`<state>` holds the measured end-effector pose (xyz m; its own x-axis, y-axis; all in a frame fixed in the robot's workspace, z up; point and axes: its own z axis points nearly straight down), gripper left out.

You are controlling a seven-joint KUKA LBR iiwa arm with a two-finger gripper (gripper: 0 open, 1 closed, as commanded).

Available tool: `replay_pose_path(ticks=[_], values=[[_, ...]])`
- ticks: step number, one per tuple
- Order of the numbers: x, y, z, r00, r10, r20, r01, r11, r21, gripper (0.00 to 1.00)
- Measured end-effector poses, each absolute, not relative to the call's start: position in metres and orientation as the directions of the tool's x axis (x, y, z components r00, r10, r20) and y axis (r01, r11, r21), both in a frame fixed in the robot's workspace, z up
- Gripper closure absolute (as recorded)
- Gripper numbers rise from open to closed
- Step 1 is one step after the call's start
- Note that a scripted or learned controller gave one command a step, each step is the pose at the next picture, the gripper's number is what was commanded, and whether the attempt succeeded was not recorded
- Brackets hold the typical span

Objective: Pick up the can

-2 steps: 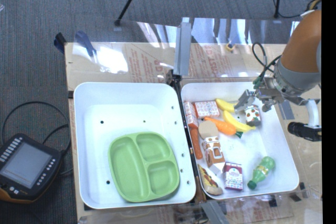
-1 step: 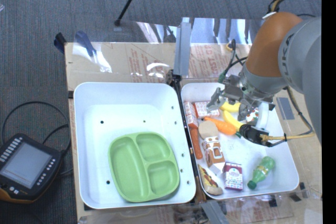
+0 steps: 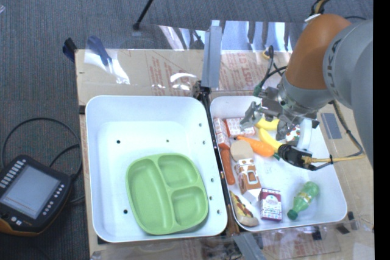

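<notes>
Although the hand (image 3: 268,125) hung low over the back of the right bin (image 3: 339,192), whether it was open or closed could not be told from above; nothing showed in its grip. The can was hard to pick out in the clutter. The likeliest match was a red-and-white thing (image 3: 234,126) lying near the bin's left wall, towards the back. If so, the can lay just beside the hand, on the side towards the left bin (image 3: 103,112), apart from it and not under it.

A banana (image 3: 266,126) and a carrot (image 3: 263,146) sat directly below the hand, so a straight drop from there would probably have caught those instead. To do the step well, the hand would have needed to shift towards the left wall, centre over the can, and turn so its grip crossed the can's narrow side, not its length. The wall left little room on that side, and a sausage (image 3: 226,166) and a box (image 3: 247,175) crowded the near side, so a slow, square descent looked safest. A grip near the can's middle would have kept it from tipping out on the lift.

A green plate (image 3: 167,192) lay in the left bin, well apart from all this.
</notes>
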<state>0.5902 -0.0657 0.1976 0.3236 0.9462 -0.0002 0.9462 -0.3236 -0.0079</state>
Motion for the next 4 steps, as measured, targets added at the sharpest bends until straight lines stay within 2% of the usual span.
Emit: replay_pose_path(ticks=[1, 2, 3, 4], values=[[0.643, -0.023, 0.200, 0.596, 0.803, -0.003, 0.803, -0.596, -0.005, 0.00], [0.644, -0.008, 0.259, 0.531, 0.847, -0.002, 0.847, -0.531, -0.003, 0.00], [0.644, -0.051, 0.340, 0.531, 0.847, -0.002, 0.847, -0.531, -0.003, 0.00], [0.531, 0.034, 0.330, 0.452, 0.892, -0.003, 0.892, -0.452, -0.006, 0.00]])
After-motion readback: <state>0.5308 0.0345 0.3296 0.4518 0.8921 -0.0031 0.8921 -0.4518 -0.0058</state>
